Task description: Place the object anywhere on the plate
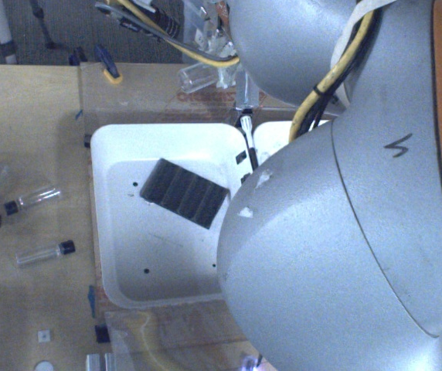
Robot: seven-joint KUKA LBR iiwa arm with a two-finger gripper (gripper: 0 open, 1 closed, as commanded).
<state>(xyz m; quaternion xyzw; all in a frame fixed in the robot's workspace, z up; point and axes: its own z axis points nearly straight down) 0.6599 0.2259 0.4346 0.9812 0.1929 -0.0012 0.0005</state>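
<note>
**Operator:** Honestly, I'm working half blind. The arm (337, 230) bulks across the right of the camera view, covering most of the right bin (271, 134) and the near right corner of the left bin (101, 207).

**Colleague:** Where's the plate, and the object?

**Operator:** I take the dark ribbed slab (184, 193) lying flat and askew on the left bin's floor for one of them, though whether it's the plate or the object, I can't say. I can't pick out the other.

**Colleague:** And the claw?

**Operator:** I can't make it out behind the arm's body, so I cannot tell whether it's open, closed or carrying anything.

**Colleague:** What worries you?

**Operator:** A release I can't check. If the claw is holding nothing, the placing move does nothing. If it lets go off target, the thing lands on bare bin floor. The yellow cable (325, 87) hangs close by the bin rims and might snag.
</note>
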